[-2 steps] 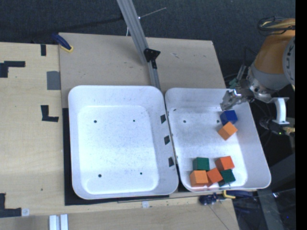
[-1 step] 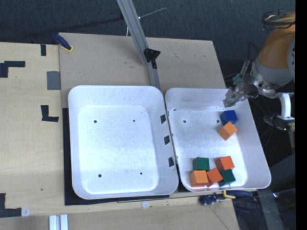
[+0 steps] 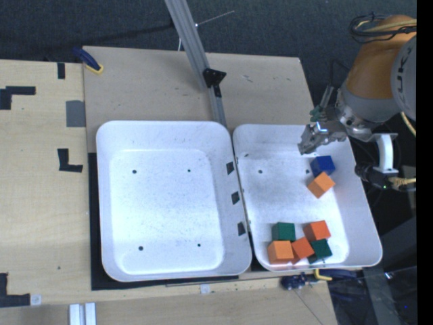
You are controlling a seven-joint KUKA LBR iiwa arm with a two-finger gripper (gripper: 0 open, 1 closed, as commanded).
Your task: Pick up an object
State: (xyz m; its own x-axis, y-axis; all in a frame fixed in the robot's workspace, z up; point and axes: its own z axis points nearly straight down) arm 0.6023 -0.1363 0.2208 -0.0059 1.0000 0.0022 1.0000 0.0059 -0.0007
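So my gripper [image 3: 312,141] hovers just above the blue cube [image 3: 323,163], can't tell how wide my fingers are, next I drop onto it.

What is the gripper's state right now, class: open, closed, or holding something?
Gripper: cannot be told; it sits above the right bin, just above the blue block.

Open floor left of blue block [image 3: 323,164]
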